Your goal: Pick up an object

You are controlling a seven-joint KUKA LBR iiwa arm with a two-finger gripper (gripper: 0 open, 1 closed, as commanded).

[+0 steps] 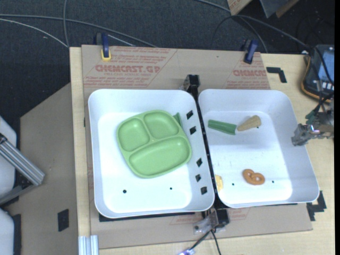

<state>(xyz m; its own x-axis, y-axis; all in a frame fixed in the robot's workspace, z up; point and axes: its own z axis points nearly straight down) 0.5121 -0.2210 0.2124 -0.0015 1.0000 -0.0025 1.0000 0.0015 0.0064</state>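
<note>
The right bin (281, 106) holds a tool with a green handle (221, 126) and a tan head (249, 122), lying flat near the bin's back. An orange pretzel-shaped piece (254, 177) rests near its front. A small yellow bit (219, 183) lies against the front left wall. A green divided plate (154, 143) lies flat in the middle of the left bin (101, 142).
A small grey metal fitting with cables (305, 133) sits just outside the right bin's right rim. A black divider with clips (197, 137) runs between the bins. Blue clamps (105, 45) (250, 50) hold the cardboard backing at the bench's rear.
</note>
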